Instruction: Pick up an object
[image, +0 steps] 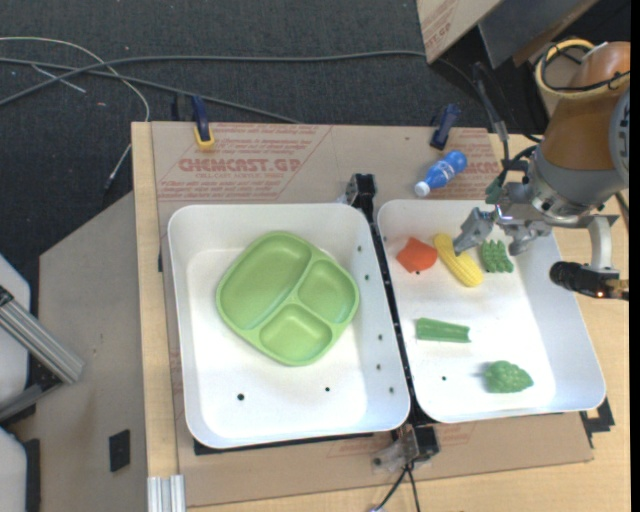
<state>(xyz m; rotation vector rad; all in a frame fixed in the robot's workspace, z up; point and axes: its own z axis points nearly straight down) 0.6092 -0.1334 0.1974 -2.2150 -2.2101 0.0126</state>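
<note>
Corn cob in right bin, beside orange piece and green ridged piece; gripper just above them, fingers spread, holding nothing; green divided plate in left bin.

Two bins, left and right: white, plain. Divided plate in left bin: light green throughout. In right bin: orange-red piece at far left; corn cob beside it, yellow; ridged piece right of cob, dark green; flat bar nearer, mid green; lumpy piece nearest, bright green. Bottle beyond bins: blue with white cap. Board under bins: tan, printed with red lettering. Arm: grey, banded orange. Floor: dark grey.
</note>
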